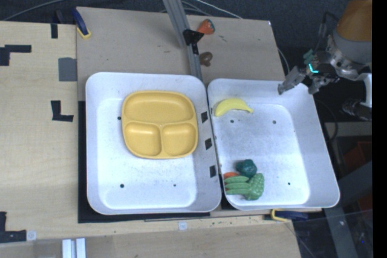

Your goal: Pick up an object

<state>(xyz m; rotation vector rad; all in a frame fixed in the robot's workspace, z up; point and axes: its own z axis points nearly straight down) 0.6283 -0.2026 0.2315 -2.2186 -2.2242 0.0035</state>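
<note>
Gripper [300, 83] over right bin's [314, 130] far corner, openness unclear; yellow banana [232, 107] curved, lying flat.

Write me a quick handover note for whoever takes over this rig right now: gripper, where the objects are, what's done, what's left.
Gripper: above the upper right rim of the right white bin, holding nothing; finger state unclear.
Yellow plastic banana: upper left of the right bin.
Green toy vegetables cluster, with a dark teal piece and a small red bit: lower left corner of that bin.
Yellow three-compartment plate: in the left white bin.
Done: nothing picked yet.
Left: descend on one object, probably the banana since it is nearest, grasp and lift.
</note>
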